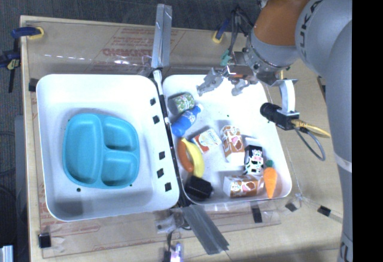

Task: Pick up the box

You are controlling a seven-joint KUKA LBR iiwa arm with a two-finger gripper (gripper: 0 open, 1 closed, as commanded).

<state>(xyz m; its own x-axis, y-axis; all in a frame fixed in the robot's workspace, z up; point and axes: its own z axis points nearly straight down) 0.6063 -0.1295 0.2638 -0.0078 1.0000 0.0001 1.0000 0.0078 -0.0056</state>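
Box (232, 140), a small carton, lies mid right bin among crowded items, while your tool (225, 82), fingers spread wide and empty, hovers near the bin's far edge; descending could snag neighbouring cartons (243, 185) instead.

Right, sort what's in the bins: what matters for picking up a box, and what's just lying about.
For the job:
gripper, above the right bin's far end
brown carton
second brown carton
cow-print carton
small white carton

Lying about:
banana
carrot
blue bottle
green can
black object
blue divided tray, left bin
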